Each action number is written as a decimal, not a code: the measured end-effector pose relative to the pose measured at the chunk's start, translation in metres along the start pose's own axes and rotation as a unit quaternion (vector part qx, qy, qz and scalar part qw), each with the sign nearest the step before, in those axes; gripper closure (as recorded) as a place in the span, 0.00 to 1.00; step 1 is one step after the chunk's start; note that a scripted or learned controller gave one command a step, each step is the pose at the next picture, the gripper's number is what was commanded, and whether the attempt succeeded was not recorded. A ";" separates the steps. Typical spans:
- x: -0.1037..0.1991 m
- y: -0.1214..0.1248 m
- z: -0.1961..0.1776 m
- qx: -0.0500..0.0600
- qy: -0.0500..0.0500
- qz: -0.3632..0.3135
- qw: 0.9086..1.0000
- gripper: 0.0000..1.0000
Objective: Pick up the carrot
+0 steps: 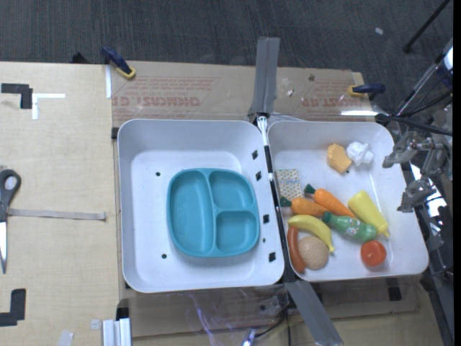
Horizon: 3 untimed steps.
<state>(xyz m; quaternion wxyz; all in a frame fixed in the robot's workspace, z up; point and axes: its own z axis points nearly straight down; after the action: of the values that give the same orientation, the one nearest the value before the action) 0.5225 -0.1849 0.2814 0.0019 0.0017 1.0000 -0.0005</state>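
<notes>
The right bin (403,262) is crowded along its lower left, while its upper middle floor is bare white and gives the most open room. The left bin (137,215) holds a teal divided plate (214,213) in its middle, with free floor all around it. The two bins meet at a shared rim running down the centre of the frame.

The gripper (412,171) sits at the right edge of the frame, over the right bin's right rim, a tangle of grey metal parts; I cannot tell how it stands.

The carrot (333,201) lies in the right bin, left and a little below the gripper and well apart from it, slanting from upper left to lower right with its green end to the upper left. It is hemmed in: a second orange piece (308,207) touches it on the left, a banana (312,228) lies just below, a green bottle-shaped toy (351,228) just beside its lower end, and a yellow piece (369,210) to its right. A red tomato (373,254) sits in the lower right corner.
</notes>
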 end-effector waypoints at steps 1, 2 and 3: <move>0.041 0.065 0.109 0.000 0.001 0.019 1.000 0.00; -0.055 0.057 0.189 0.000 0.000 0.121 0.993 0.00; -0.047 0.074 0.190 0.001 0.002 0.374 0.927 0.00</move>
<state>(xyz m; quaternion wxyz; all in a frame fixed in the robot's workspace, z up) 0.5704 -0.1117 0.0915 0.0003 0.3761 0.9266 -0.0006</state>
